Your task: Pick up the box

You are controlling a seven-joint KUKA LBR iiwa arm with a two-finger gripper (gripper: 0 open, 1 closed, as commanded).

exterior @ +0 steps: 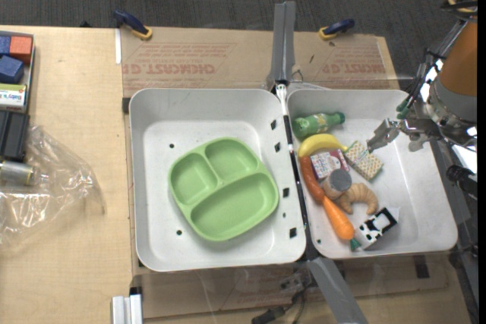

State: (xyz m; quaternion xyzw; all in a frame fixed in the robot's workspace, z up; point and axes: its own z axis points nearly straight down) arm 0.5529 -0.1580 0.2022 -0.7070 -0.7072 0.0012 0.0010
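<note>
- Nearest me, at the front of the right bin [437,235], a black and white carton [377,227] lies on its side, near the tip of an orange carrot [339,218].
- Just behind the carrot sits a croissant [361,197], with a grey round lid [339,180] touching its left end and a red sausage-like piece [310,177] along the bin's left wall.
- In the left bin [144,163], a green divided plate [224,188] lies flat in the middle, turned at a slant.
- Farther in, a red and white packet [327,162] rests under a yellow banana [320,144].
- The speckled box [363,160] lies tilted just right of that packet, in the middle of the right bin, apart from the bin walls.
- The gripper [397,139] hangs just beyond the speckled box, up and to its right; its jaws stand apart with nothing between them, and the nearer tip is close to the box's far corner.
- A green bottle [319,121] lies on its side near the right bin's back wall.
- On the table [68,254] to the far left are a crumpled clear plastic bag [45,178] and, behind it, blue and red blocks [15,57].
- At the back edge, two clamps [133,23] pin brown cardboard [197,64].
</note>
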